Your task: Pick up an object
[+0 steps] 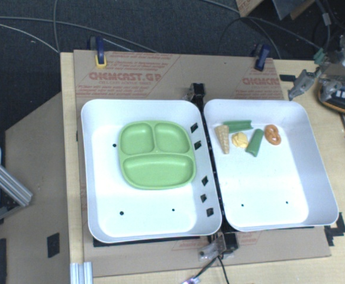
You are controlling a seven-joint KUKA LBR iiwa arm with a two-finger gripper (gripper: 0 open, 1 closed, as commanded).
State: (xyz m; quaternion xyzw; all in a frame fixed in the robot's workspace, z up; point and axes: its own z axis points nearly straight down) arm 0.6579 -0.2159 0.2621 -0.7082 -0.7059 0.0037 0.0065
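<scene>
Dark carpet crossed by loose cables surrounds a cardboard-topped bench (160, 70) that carries two shallow white bins side by side. At the left of the frame, the left bin (101, 218) holds a green divided plate (157, 154) with three compartments, lying flat in the bin's upper half. At the right, the right bin (290, 188) holds a small cluster of toy food along its upper edge: a green cylinder (237, 125) lying crosswise, a pale corn cob (222, 138) just below its left end, a yellow lumpy piece (239, 139) beside the cob, a second green cylinder (255, 142) slanting down to its right, and a brown pretzel (272, 134) a little apart to the right. By the look of it the pick has not begun: every item rests on a bin floor and nothing is lifted. The gripper's state cannot be told. All of the approach, the closing and the lift appear to be left. The pretzel looks easiest to isolate, since the others sit close together, some perhaps touching.
</scene>
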